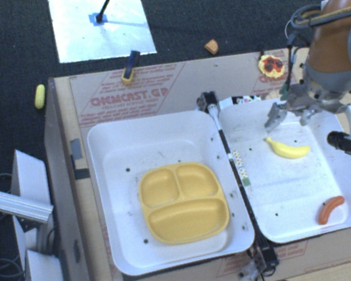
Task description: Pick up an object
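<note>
A robot gripper, its fingers seemingly spread and holding nothing, hovers over the right-hand white bin just beyond a yellow banana, apparently mid-approach, and must next lower and close around it.

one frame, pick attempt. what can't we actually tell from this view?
Camera view:
- Far right corner of the right bin: hidden behind the arm.
- Height of the gripper over the bin floor: a single slanted view, so depth is unclear.
- Round red-and-yellow item on the bench: too small to identify, and a cable crosses it.
- Arm base: cut off by the right edge.
</note>
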You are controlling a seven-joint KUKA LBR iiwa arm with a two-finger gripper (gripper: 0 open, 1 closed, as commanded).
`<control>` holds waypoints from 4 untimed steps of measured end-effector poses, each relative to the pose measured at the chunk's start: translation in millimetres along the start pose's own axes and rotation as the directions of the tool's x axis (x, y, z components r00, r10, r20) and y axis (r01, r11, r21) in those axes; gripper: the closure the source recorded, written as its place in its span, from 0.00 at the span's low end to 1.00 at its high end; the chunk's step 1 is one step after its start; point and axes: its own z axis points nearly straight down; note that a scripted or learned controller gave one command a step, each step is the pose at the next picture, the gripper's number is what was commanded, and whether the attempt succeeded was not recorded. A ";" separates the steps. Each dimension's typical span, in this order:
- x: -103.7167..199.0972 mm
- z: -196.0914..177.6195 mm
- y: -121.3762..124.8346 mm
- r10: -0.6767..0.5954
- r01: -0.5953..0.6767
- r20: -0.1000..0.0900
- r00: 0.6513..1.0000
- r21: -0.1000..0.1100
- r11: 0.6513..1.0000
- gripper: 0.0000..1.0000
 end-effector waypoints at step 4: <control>29.9 19.1 -23.5 -0.004 0.004 -0.003 1.000 -0.004 1.000 1.00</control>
